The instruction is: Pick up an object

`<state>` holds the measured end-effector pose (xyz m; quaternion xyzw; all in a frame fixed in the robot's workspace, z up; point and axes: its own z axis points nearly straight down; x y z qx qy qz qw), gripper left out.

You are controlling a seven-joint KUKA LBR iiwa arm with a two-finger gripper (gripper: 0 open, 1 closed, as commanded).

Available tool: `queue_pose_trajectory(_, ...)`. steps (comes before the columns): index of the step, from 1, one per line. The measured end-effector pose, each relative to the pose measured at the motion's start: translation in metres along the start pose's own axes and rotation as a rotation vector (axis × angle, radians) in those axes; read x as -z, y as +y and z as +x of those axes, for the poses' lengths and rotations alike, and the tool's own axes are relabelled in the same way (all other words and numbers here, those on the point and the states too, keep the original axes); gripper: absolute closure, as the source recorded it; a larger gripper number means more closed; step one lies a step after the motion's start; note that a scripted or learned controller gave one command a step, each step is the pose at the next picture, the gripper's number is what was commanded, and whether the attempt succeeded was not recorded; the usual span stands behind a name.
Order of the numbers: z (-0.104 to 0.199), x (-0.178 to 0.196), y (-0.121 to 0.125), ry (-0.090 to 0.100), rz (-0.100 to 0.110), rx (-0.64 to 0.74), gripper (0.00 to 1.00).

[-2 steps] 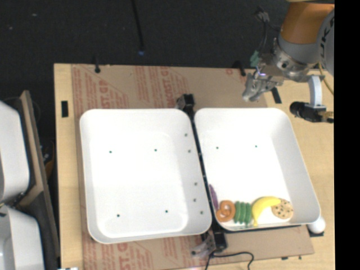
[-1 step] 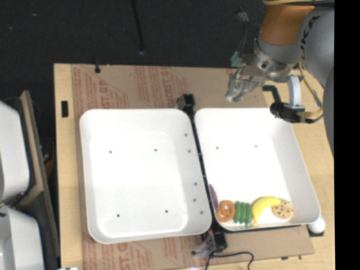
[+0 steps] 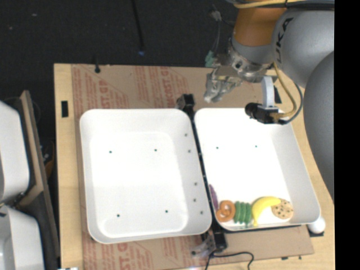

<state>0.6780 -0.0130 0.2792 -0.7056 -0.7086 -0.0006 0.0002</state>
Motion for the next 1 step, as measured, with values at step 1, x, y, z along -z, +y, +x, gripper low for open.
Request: queue_pose_trajectory(1, 0.0494, -0.0176, -0.0119, 0.0, 0.001, -0.001, 1.0)
